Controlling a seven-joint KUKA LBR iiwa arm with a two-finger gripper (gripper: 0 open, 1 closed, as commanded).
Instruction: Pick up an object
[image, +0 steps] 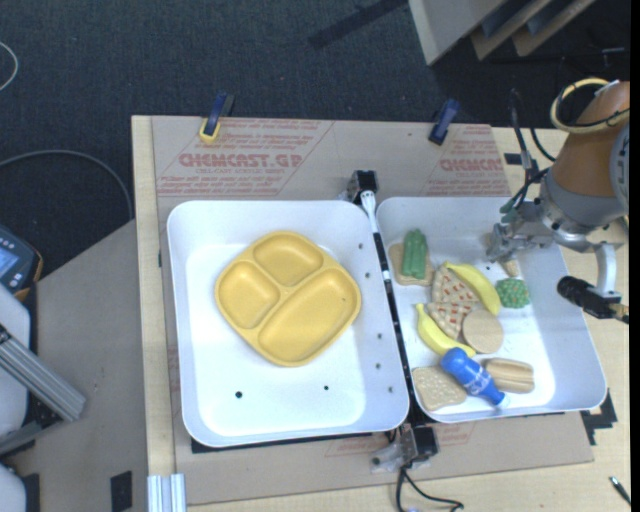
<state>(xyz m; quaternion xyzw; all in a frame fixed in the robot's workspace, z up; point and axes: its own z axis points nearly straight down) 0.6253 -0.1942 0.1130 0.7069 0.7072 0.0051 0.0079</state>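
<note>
Blue-and-yellow clamp (213, 117) and blue clamp (443, 121) on cardboard sheet (300, 160), dark carpet (100, 60), cables (40, 160)

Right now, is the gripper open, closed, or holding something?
Gripper: cannot be told; it hangs over the right bin, near the broccoli.

two white bins (190, 300), one yellow tray (288, 296), two bananas (474, 284) — one bottle (468, 373)
</note>
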